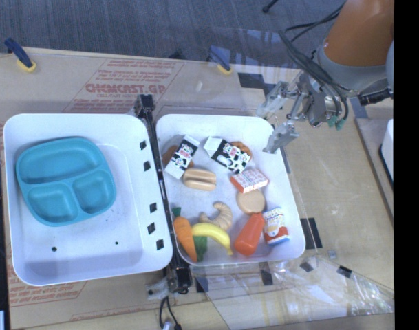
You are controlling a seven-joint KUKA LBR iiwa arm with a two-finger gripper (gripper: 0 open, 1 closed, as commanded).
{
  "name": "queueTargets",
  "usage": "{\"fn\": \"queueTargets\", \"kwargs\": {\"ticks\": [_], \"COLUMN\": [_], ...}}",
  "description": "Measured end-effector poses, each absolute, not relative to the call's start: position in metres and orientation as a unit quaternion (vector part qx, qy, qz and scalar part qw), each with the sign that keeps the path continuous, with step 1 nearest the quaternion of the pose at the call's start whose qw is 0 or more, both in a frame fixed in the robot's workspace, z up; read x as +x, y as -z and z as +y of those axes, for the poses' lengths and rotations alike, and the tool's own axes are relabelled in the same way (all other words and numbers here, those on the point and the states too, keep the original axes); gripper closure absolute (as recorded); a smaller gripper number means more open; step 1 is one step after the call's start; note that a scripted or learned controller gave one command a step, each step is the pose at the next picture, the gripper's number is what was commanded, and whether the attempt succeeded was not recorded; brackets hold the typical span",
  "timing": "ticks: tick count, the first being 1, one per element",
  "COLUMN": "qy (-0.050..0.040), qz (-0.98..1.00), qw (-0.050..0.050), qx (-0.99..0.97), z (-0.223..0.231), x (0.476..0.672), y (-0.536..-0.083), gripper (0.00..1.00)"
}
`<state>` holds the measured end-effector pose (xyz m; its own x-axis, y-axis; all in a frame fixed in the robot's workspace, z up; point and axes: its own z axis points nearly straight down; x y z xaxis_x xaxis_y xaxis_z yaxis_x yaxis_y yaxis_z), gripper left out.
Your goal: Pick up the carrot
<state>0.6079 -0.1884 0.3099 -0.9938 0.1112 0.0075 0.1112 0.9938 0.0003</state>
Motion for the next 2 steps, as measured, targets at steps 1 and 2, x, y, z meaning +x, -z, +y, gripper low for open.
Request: {"fn": "queueTargets", "kwargs": {"ticks": [1,2], "qy": [-0.0025,-0.0016], "qz": [-1.000,-1.000], "qw": [-0.006,-0.005], "qx": [-0.029,0.017], "z": [-0.209,-0.208], "x": [0.638,0.653], "y": [-0.387,-0.417], "gripper": [0.00,0.00]}}
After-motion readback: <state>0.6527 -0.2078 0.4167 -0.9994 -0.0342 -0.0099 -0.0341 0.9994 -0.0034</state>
